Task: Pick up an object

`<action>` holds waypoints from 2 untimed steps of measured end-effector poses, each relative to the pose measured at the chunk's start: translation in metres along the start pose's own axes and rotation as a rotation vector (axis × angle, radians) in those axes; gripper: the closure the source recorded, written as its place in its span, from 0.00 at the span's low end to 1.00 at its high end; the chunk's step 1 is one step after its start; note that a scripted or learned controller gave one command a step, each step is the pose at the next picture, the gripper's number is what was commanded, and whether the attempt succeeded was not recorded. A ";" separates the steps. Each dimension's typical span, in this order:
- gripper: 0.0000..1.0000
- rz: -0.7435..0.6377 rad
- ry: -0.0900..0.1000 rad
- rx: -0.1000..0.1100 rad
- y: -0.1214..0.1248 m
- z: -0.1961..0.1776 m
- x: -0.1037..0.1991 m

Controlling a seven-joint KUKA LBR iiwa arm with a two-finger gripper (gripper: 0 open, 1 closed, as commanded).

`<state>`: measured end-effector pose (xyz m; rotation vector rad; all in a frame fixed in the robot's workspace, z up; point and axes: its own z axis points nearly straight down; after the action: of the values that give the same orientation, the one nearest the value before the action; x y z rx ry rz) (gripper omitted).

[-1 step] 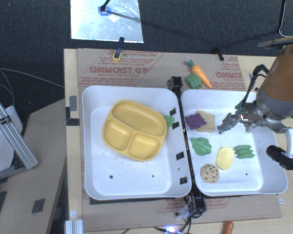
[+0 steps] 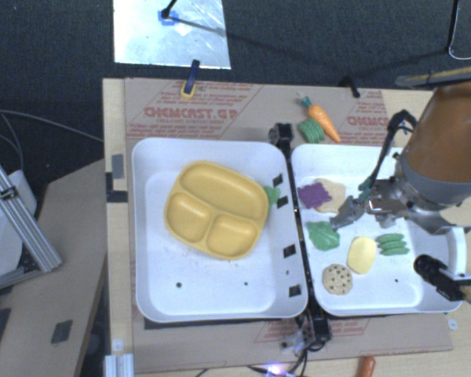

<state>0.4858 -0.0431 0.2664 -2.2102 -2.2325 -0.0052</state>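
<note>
Pincer (image 2: 341, 215) first: it hangs low over the right bin (image 2: 424, 298), reaching in from the right and slanting down toward the bin's left half, with nothing gripped that I can see. Whether it is open or closed I cannot tell from where I stand.

Nearest me in that bin lies a speckled cookie (image 2: 337, 279), and just beyond it a pale yellow oval piece (image 2: 362, 254). A bunch of green pods (image 2: 392, 244) lies to the right of the oval, partly under the arm. A green leafy piece (image 2: 323, 236) lies just below the pincer's tip, close to it, though I cannot say that they touch. Just past the tip, a purple grape cluster (image 2: 317, 192) rests on a tan slab (image 2: 333, 197).

Over in the left bin (image 2: 153, 289), a yellow divided plate (image 2: 217, 210) lies tilted across the middle. A small green bit (image 2: 275, 196) lies at its right edge, near the divider.

Farther back, outside the bins, a toy carrot (image 2: 323, 118) lies on the brown board (image 2: 220, 110) beside another green piece (image 2: 312, 132). A blue and yellow clip (image 2: 190, 80) lies at the board's far edge, and a shiny sheet (image 2: 171, 22) lies beyond that.
</note>
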 end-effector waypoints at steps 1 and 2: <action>0.00 -0.001 0.000 -0.012 0.003 -0.107 0.050; 0.00 0.001 -0.001 0.001 0.002 -0.081 0.104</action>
<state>0.4866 0.0608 0.3473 -2.2106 -2.2316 -0.0027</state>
